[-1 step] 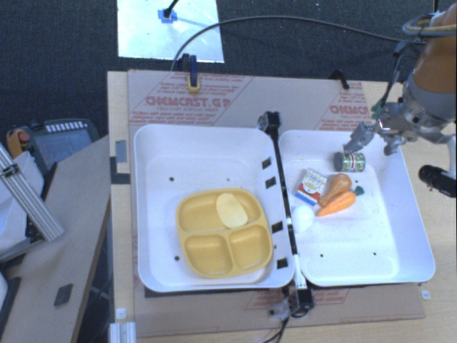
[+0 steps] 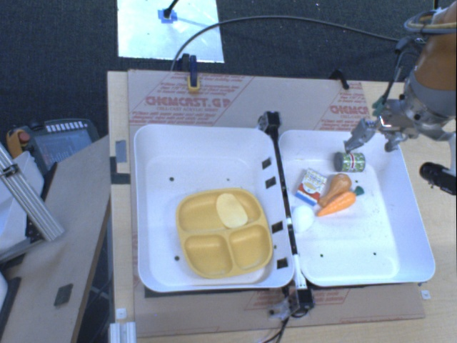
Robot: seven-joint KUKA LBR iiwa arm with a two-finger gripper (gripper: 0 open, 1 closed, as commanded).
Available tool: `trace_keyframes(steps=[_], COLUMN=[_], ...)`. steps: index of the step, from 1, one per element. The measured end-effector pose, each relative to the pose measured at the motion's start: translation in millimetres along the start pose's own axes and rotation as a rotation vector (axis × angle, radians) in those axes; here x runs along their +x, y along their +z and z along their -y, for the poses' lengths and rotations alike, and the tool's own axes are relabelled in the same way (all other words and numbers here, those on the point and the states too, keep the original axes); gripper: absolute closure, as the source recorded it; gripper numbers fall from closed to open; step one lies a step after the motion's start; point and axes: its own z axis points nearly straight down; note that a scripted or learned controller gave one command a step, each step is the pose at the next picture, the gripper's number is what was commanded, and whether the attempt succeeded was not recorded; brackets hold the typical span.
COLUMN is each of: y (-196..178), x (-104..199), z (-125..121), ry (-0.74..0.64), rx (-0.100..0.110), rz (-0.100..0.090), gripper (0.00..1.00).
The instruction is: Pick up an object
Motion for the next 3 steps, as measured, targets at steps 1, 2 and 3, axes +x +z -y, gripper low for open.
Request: trace_keyframes(steps=[1,2,3], y=[41.8,83.6,146.5], x=[-1.1,-2.6,-1.4], z=[-2.8,-1.7,-2.7], ry=[0.002,0.002,0.002], rx=[0.002,0.003,0.005], rz=[0.000,0.000,-0.001], gripper=[0.00,0.00,0.00])
